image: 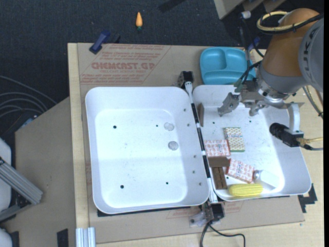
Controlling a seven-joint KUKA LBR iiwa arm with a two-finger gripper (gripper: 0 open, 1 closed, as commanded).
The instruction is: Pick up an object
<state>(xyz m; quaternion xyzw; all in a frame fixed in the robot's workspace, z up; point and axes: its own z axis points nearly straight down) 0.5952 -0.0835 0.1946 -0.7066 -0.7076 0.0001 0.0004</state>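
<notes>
Objects for picking all sit in the right bin (295, 163), toward its near half. A green-and-yellow patterned box (235, 139) lies just beside a red-and-white box (217, 148). Below these is a brown block (218, 170), which touches a red-and-white packet (240, 171). At the near rim is a yellow corn cob (245, 190). A small pale thing (257, 175) is tucked between the packet and the corn, too small for me to make out. A thin brown piece (200, 115) stands against the bin's left wall, and I cannot tell what it is either.

The end effector (240, 107) hangs over the far part of that bin, well apart from the boxes. Its two grey fingers (226, 106) are spread, with nothing between them. The arm (288, 50) above it covers the bin's far right corner and cuts off one side of a blue tray (223, 65) on the counter (128, 60) behind.

The left bin (103, 138) holds two small greyish round spots (172, 145), and whether they are discs or marks is hard to say. Off the counter, on the dark floor, lie a small orange carrot shape (139, 19) and a blue piece (99, 42) at the counter's edge.
</notes>
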